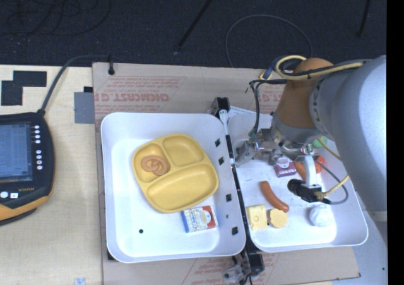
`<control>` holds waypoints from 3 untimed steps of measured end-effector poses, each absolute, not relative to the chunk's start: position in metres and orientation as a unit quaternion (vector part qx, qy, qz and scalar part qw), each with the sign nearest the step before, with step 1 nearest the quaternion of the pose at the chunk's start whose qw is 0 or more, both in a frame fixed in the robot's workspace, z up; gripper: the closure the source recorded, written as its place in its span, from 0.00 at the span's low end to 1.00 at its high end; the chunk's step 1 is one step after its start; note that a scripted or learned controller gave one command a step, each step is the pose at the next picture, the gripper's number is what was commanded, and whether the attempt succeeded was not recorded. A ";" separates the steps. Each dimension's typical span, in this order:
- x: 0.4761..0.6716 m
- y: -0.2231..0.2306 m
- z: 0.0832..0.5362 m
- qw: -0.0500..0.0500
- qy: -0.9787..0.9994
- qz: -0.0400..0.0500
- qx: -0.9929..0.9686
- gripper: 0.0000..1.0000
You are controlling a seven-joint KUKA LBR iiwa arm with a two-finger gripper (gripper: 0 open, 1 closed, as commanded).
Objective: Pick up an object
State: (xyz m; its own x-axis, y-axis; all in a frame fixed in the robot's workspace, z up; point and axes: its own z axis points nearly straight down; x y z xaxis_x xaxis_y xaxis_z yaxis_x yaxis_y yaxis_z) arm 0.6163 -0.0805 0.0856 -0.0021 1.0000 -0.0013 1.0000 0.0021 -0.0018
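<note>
1. The grey arm (356, 110) sits nearest the lens, bulking over the right bin (353, 230), so its wrist hides the gripper (281, 151); I cannot tell its state.
2. That gripper hangs low at the right bin's upper left, near the divider, likely searching for a target there.
3. Loose candidates lie apart below: a sausage (274, 195), 2 cheese pieces (266, 217), a white ball (320, 215).
4. The left bin (117, 214) holds a yellow tray (177, 173) and small carton (199, 218), well out of reach for now.
</note>
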 end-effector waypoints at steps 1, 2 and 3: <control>0.644 -0.097 0.085 0.002 -0.708 0.002 -0.706 0.00; 0.643 -0.142 0.085 0.002 -0.706 0.003 -0.708 0.00; 0.592 -0.100 0.086 0.002 -0.706 0.002 -0.708 0.00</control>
